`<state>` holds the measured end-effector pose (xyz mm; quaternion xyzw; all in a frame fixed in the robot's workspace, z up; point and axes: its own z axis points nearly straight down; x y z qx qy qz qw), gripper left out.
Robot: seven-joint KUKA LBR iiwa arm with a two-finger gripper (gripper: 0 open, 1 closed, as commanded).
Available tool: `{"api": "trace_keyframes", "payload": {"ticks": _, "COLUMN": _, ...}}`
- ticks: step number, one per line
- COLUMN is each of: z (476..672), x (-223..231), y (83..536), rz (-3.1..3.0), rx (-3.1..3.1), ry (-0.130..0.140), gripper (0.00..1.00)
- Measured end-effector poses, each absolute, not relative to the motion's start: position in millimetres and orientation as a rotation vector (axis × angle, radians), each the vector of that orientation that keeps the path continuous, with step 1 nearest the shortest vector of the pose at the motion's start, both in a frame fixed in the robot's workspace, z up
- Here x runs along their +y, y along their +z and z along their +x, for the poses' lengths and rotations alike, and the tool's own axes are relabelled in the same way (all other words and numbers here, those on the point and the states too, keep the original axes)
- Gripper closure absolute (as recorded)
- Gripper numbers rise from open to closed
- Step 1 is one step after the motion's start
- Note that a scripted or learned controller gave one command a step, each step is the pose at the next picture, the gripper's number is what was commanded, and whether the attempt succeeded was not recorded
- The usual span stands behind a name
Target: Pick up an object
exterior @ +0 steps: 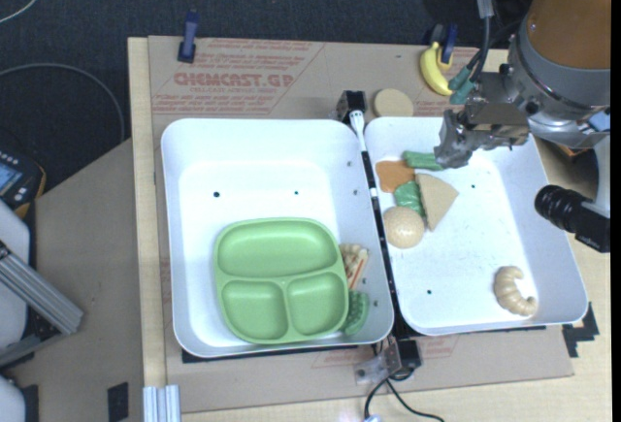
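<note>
**Gripper low over the food pile in the right bin**

The gripper [454, 154] sits over the upper left part of the right bin [543, 313], with the grey arm [572, 32] reaching in above it. Its tip is at the right end of a small green piece [421, 159], and from this angle it cannot be told how wide the jaws stand or whether anything is caught between them.

Taking the green piece as the landmark: an orange piece [392, 175] lies just below and to its left, touching or nearly so. A tan wedge [439, 200] lies below it, with a second green item [408, 196] pressed against the wedge's left side. A pale round bun [404, 227] lies further below, touching that second green item. A croissant [513, 291] lies well apart, toward the lower right corner of the same bin.

Far to the lower left of the green piece, in the left bin [194, 158], rests a green divided plate [281, 279], with a few small food bits [355, 265] along its right edge. A banana [436, 68] and a round cracker [393, 103] lie above the green piece, outside the bins on the bench [243, 81].
</note>
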<state>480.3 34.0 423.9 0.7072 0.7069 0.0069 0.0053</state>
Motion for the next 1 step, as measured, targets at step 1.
{"api": "trace_keyframes", "payload": {"ticks": 1, "z": 479.6, "x": 105.9, "y": 469.0, "rz": 2.209, "rx": 2.229, "ry": 0.013, "gripper": 1.0}}
